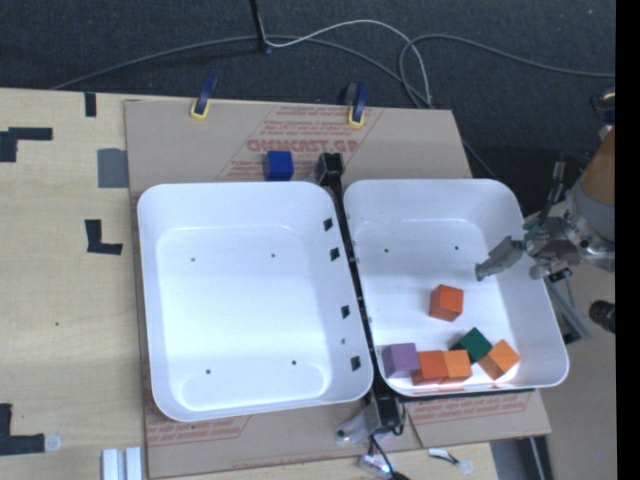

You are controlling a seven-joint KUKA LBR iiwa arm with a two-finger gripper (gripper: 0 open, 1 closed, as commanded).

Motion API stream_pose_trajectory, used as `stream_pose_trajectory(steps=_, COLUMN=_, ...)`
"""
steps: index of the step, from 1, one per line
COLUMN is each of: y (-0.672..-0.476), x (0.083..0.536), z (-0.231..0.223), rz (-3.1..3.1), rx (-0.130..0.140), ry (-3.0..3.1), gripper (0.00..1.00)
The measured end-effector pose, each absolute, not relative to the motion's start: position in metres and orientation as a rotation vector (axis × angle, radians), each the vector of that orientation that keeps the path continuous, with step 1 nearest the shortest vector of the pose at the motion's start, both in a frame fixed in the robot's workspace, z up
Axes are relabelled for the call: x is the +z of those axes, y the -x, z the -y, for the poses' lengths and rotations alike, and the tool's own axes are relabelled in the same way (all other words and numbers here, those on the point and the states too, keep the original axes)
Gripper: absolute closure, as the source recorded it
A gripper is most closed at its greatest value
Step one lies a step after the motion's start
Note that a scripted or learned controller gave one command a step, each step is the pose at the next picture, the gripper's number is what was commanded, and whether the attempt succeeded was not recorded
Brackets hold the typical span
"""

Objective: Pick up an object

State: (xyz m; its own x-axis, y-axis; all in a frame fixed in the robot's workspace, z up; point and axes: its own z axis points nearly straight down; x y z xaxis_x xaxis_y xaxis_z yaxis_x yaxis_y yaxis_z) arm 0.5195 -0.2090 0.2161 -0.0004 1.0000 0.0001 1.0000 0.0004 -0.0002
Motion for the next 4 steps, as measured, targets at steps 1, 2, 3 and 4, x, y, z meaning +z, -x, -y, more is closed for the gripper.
stream_pose_trajectory(steps=1, y=-0.554, x=0.117, z=0.203, rz=2.219, rx=0.005, ry=2.216, gripper=0.0)
stream_pose_trajectory(steps=2, y=-0.526, x=0.088, z=0.145, rz=2.223, rx=0.001, ry=2.216, gripper=0.0)
stream_pose_trajectory(steps=3, y=-0.518, x=0.115, z=0.105, rz=2.265, rx=-0.002, ry=2.178, gripper=0.0)
stream_pose_trajectory(steps=4, y=-0.517, x=0.088, z=0.124, rz=2.22, rx=0.002, ry=2.221, gripper=0.0)
